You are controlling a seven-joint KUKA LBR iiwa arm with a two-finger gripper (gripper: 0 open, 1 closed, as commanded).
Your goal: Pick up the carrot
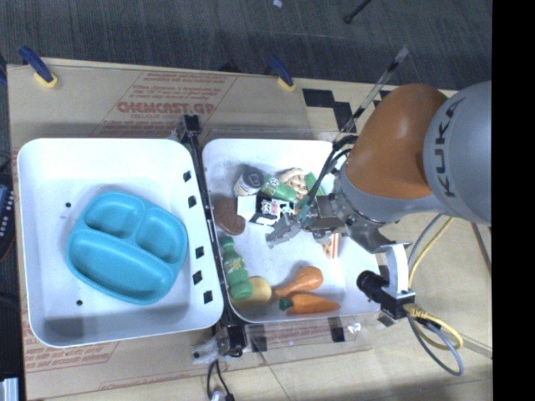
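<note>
Left bin (33, 224): holds a blue divided tray (125, 245), lying flat w/ three compartments, nothing in them. Probably parked there as a drop-off spot, well apart from the clutter.

Divider w/ black clips between the two bins, approx centre of frame.

Right bin (219, 153): crowded. Brown round item (230, 217) against the left wall; below it a green piece (236, 281) and a yellowish piece (259, 289), touching each other near the front-left corner. Up top, a small can (251, 179) beside a jumble of green/white packets. Loose pile, looks tipped in at random, no order to it.

Carrot (313, 305): orange, green stub at its left end, lying flat along the front wall of the right bin. Just above and touching it, a second orange veg (301, 281), tilted up to the right. Easy to confuse the two; lower one judged the carrot by shape.

Gripper (303, 220): over mid-bin, above the carrot & apart from it, amid the packets. Claw too blurred and tangled w/ clutter to read — cannot tell how far open or whether anything's in it. Nothing orange at it, so carrot not picked yet.

Arm (401, 153): reaching in from the right, orange band uppermost, wrist bent down toward the bin. Needs a shift toward the front wall before descending.
</note>
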